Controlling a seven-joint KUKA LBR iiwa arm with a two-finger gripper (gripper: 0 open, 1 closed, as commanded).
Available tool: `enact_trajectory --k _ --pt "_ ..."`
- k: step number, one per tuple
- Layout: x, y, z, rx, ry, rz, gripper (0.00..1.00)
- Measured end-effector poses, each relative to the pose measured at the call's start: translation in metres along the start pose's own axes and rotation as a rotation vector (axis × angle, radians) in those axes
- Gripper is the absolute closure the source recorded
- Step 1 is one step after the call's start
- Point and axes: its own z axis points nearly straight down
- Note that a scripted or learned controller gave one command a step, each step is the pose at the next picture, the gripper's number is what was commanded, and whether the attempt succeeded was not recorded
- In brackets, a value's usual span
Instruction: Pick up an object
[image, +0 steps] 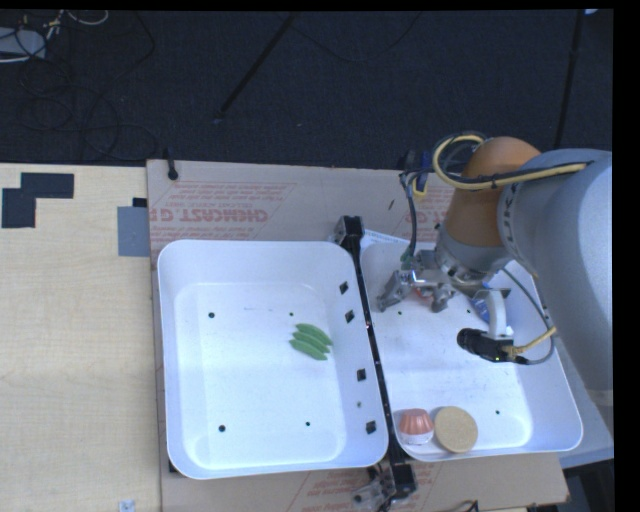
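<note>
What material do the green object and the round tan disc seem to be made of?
Green object: probably soft plastic or rubber, matte, ridged like pea pods. Round tan disc: possibly cork or a biscuit-like toy, with a dull, grainy surface. Neither is certain from this view.

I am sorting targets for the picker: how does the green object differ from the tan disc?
The green object is elongated and lies alone in the left bin; the tan disc is round and sits in the right bin beside a pinkish item. Both are small.
</note>
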Motion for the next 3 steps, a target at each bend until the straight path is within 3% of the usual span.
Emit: enact_trajectory --k 1,2,3 --pt "-0.021 0.0 0.0 0.001 0.002 -0.001 0.0" --pt "-0.056 0.004 -0.002 -0.017 -0.003 -0.002 0.0" --pt "-0.094 -0.001 -0.003 -0.015 0.014 -0.007 0.0"
